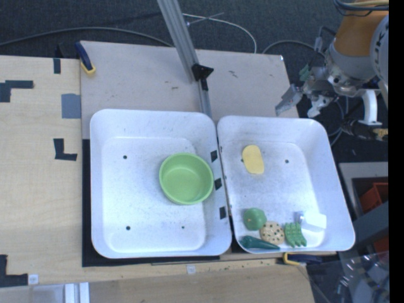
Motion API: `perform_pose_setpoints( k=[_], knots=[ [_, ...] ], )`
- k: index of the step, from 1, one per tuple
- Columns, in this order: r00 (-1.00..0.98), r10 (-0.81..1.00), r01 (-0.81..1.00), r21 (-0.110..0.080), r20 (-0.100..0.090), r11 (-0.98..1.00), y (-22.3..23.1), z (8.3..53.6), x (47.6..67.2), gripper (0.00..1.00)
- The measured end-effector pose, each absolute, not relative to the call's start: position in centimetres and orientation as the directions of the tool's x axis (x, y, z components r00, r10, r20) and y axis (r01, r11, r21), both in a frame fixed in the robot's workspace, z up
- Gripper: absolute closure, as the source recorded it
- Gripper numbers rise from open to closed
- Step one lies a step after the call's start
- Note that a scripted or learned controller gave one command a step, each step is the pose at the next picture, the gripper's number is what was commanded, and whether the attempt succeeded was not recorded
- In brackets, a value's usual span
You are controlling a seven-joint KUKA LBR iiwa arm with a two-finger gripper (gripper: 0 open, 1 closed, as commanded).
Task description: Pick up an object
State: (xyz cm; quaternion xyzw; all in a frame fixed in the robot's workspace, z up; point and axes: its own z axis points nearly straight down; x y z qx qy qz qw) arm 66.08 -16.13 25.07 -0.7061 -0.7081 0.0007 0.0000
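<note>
Nearest the camera, along the front edge of the right bin, sit a teal piece, a speckled cookie, a green toy and a white block. A green ball lies just behind the cookie. A yellow oval lies alone near the bin's back. In the left bin a green bowl stands upright near the middle. The tool hangs above the surface just beyond the right bin's back corner, apart from every object; its fingers look spread and pinch nothing, though the view there is cluttered. A metal pole rises behind the bins.
</note>
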Motion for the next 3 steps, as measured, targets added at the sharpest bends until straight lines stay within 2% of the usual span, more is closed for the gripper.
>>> perform_pose_setpoints(
  k=[1,2,3],
  knots=[
    [-0.002,1.000,1.000,-0.001,-0.001,0.002,-16.2,25.1,66.1,0.00],
    [-0.001,1.000,1.000,-0.007,0.000,0.001,-16.6,19.0,65.3,0.00],
    [-0.003,1.000,1.000,-0.007,0.000,0.003,-16.5,12.7,65.8,0.00]
  ],
)
